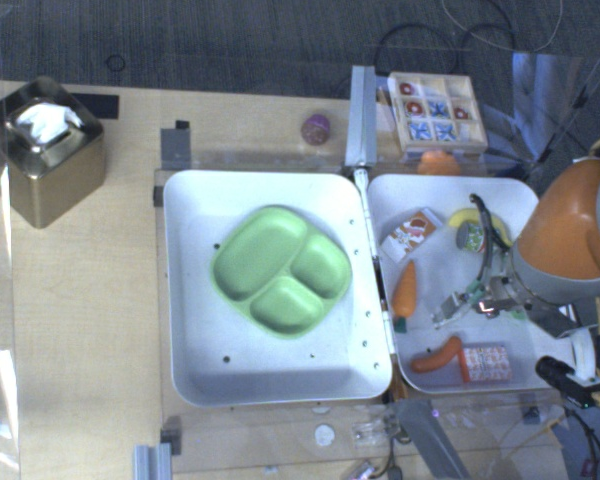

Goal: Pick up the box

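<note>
A small white and red box (412, 234) lies tilted in the upper left of the right bin (520, 193). A second flat red packet-like box (485, 362) lies near that bin's front edge. My gripper (452, 310) hangs low over the middle of the right bin, between the two boxes and to the right of an orange carrot (405, 289). It touches neither box that I can see, and nothing shows in its grasp. The arm's orange band (570, 230) looms at the right.
A red sausage (435, 356) lies front left in the right bin, and a banana with a green-yellow ball (471, 232) lies at its back. The left bin (195, 368) holds a green divided plate (280, 268). A tic-tac-toe board (435, 113) and a brass tissue box (45, 158) stand beyond.
</note>
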Robot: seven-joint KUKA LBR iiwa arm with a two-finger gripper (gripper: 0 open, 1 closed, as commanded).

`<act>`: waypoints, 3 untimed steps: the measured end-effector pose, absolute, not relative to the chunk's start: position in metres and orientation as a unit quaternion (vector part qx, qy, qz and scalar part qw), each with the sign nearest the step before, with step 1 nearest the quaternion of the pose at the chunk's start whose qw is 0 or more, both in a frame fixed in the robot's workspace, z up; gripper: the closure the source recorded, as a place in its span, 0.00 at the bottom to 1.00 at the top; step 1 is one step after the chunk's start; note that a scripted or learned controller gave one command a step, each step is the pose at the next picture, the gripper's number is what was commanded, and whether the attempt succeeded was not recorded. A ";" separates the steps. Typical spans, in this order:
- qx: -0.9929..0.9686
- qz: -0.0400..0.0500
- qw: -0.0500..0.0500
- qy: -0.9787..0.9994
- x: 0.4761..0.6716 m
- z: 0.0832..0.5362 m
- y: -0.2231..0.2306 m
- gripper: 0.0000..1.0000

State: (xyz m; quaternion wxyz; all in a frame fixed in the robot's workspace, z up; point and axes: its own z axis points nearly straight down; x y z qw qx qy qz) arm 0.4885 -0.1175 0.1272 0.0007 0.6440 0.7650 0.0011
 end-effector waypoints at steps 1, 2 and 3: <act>0.647 0.001 0.001 0.762 0.489 0.133 -0.128 0.00; 0.659 0.001 0.001 0.752 0.489 0.125 -0.121 0.00; 0.667 0.001 0.001 0.745 0.489 0.118 -0.129 0.00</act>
